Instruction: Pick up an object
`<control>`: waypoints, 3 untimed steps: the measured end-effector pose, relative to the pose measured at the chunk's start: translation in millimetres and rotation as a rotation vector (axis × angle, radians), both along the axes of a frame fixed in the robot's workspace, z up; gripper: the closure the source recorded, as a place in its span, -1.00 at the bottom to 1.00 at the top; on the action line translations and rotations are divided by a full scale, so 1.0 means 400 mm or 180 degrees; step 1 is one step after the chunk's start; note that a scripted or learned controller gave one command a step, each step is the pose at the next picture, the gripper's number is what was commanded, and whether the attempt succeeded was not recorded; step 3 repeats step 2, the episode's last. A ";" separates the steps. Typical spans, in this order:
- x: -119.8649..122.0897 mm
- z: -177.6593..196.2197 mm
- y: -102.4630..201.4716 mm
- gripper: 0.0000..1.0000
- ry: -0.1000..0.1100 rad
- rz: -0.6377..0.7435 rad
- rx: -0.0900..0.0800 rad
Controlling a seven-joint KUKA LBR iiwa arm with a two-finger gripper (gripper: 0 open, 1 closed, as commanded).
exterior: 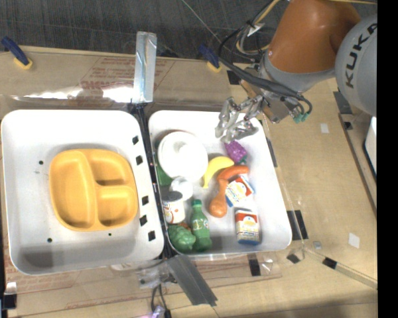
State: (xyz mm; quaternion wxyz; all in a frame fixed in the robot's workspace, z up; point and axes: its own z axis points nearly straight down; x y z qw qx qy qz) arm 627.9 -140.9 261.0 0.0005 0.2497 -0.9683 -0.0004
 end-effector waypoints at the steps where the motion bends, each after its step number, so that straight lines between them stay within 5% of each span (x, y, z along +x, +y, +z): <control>1: 0.003 0.028 0.002 1.00 -0.0010 0.0009 -0.0001; 2: 0.043 -0.094 -0.002 1.00 0.0001 0.0947 0.0004; 3: 0.043 -0.094 -0.002 1.00 0.0001 0.0947 0.0004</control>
